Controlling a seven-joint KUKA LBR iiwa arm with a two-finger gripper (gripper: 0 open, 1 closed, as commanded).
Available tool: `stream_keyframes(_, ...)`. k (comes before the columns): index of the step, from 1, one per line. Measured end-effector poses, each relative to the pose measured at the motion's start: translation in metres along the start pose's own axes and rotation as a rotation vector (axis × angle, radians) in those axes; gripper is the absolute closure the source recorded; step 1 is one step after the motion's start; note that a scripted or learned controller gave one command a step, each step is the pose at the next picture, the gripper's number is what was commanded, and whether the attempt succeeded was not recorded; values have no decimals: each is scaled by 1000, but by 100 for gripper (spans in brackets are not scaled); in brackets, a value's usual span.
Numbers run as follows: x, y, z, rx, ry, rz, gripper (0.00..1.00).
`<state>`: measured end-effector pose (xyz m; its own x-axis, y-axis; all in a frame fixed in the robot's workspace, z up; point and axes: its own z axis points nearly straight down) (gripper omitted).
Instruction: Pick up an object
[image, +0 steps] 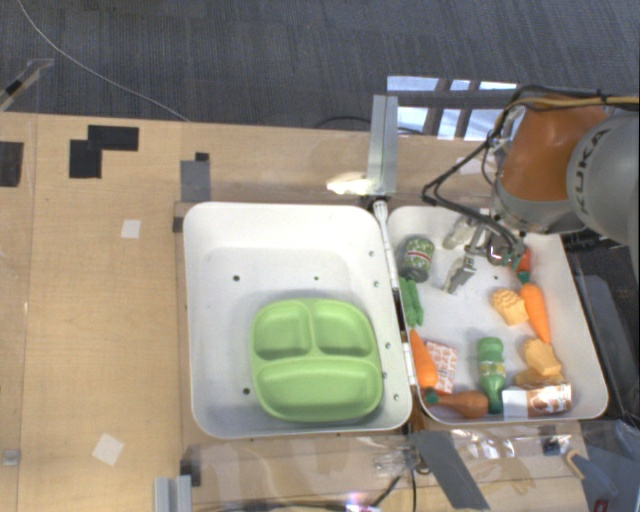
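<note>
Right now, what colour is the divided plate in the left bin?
Light green: the three-compartment plastic plate, seen clearly in the camera view.

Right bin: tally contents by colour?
Right bin, what I can make out:
Green: 3, can, bottle, long piece
Orange: 2, carrots
Yellow: 2
Other: 3
Total: 10
</note>
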<state>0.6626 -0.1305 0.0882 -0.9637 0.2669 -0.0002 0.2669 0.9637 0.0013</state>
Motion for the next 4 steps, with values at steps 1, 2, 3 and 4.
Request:
stream_keyframes(1,43,-31,0,-1,-12,-20,0)
stream_keyframes(2,139,-74,-3,0,-16,48,0)
stream_keyframes(3,133,-72,-15,-1,-35,42,100)
stream_keyframes(4,114,-14,-176,-2,-18,47,100)
